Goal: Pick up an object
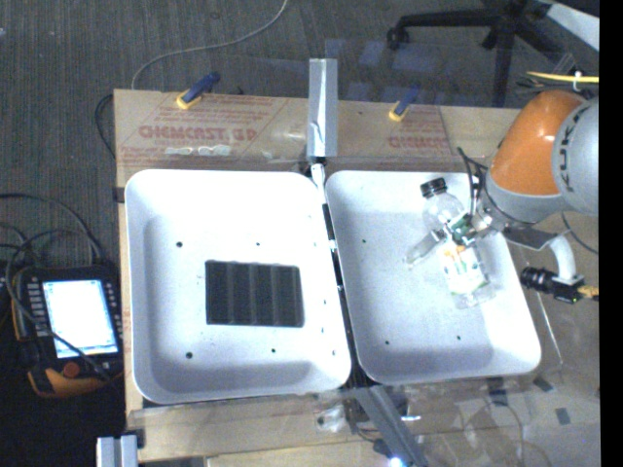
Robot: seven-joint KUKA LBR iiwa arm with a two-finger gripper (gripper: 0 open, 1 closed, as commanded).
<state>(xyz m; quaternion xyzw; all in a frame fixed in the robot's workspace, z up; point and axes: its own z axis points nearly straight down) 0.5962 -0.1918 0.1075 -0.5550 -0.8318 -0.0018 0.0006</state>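
Observation:
A clear plastic bottle (456,251) with a black cap (433,188) lies in the right bin (389,309), toward its far right side. My gripper (459,230) reaches in from the right and sits directly over the bottle's middle, down at its level. The grey arm with its orange band (533,154) rises behind it and covers the bin's right rim. A flat dark ribbed panel (253,293) lies in the middle of the left bin (165,232).
The two bins meet at a raised divider (334,261). A grey upright post (321,115) stands behind that seam. A handheld screen unit (73,319) lies off the bench at the left. Clamps (195,89) hold the back board.

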